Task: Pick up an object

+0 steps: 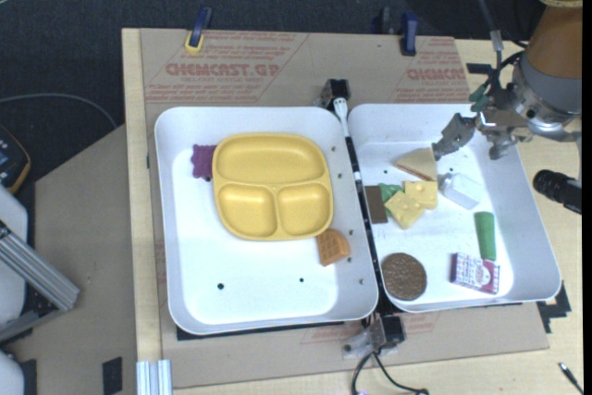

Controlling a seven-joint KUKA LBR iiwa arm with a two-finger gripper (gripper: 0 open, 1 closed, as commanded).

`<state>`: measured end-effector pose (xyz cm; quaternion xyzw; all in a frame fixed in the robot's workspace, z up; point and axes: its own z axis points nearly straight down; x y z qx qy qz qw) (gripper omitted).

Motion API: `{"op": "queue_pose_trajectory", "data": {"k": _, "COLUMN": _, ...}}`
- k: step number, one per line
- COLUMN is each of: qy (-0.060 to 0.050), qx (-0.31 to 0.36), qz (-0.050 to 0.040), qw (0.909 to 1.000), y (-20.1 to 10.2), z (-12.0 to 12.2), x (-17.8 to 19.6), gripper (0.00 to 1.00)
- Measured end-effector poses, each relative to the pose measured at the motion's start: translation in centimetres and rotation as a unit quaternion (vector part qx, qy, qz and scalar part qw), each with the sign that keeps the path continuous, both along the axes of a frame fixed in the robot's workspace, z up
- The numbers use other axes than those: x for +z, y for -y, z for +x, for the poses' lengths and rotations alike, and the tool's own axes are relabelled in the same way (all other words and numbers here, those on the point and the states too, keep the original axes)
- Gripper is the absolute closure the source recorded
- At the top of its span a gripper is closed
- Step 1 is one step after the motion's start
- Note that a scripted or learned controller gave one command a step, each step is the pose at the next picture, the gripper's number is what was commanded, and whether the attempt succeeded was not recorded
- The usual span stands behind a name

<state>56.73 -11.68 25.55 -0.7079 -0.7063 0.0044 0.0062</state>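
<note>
1. Near edge of the right bin (546, 240): a round brown cookie (404, 276), a red packet (474, 273).
2. Middle: green cylinder (485, 234), yellow cheese piece (412, 202).
3. Far right: the gripper (467, 136) hovers over the bin, fingers spread, pinching nothing.
4. Left bin (185, 227): yellow divided tray (273, 185).

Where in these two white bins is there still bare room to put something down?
Most room is in the left bin, in front of the yellow tray and beside the waffle piece. The right bin is crowded around the cheese.
</note>
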Motion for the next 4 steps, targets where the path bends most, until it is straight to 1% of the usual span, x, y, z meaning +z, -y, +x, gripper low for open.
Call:
{"op": "queue_pose_trajectory", "data": {"k": 1, "qy": 0.007, "qx": 0.001, "qz": -0.0008, "qw": 1.0000, "y": 0.0, "z": 0.2, "x": 0.7, "gripper": 0.00}}
{"op": "queue_pose_trajectory", "data": {"k": 2, "qy": 0.005, "qx": 0.001, "qz": -0.0005, "qw": 1.0000, "y": -0.7, "z": 0.6, "x": -3.8, "gripper": 0.00}}
{"op": "queue_pose_trajectory", "data": {"k": 4, "qy": 0.005, "qx": 0.001, "qz": -0.0006, "qw": 1.0000, "y": -1.4, "z": 0.6, "x": -12.2, "gripper": 0.00}}
